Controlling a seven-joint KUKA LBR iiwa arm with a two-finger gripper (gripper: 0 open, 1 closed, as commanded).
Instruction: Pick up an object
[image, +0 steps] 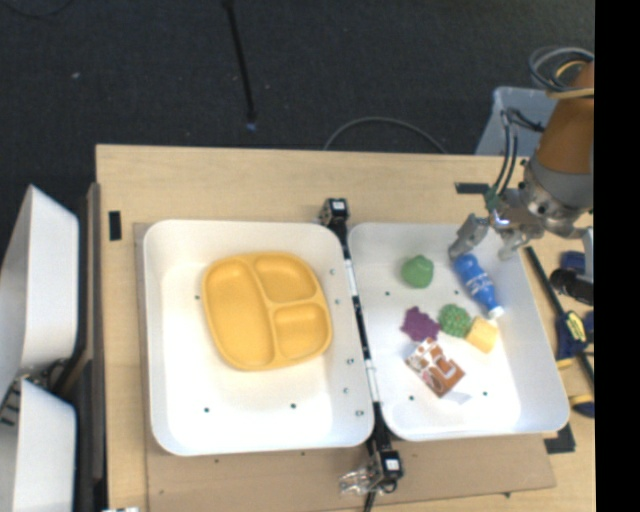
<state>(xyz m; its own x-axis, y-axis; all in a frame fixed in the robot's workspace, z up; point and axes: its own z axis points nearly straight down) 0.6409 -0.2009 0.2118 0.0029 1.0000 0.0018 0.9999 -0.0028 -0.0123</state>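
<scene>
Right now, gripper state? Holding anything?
Gripper: open, fingers spread, nothing between them. It hovers over the right bin, just above the blue bottle.

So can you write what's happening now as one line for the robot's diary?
stage: reaching | gripper: open, above blue bottle, holding nothing | right bin: bottle, green, purple, yellow toys | left bin: yellow tray

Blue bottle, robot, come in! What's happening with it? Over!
Gripper open, above right bin's far edge, holding nothing. Blue bottle lying in bin just below the fingers. Green lump beside it, apart; nothing blocking.
</scene>
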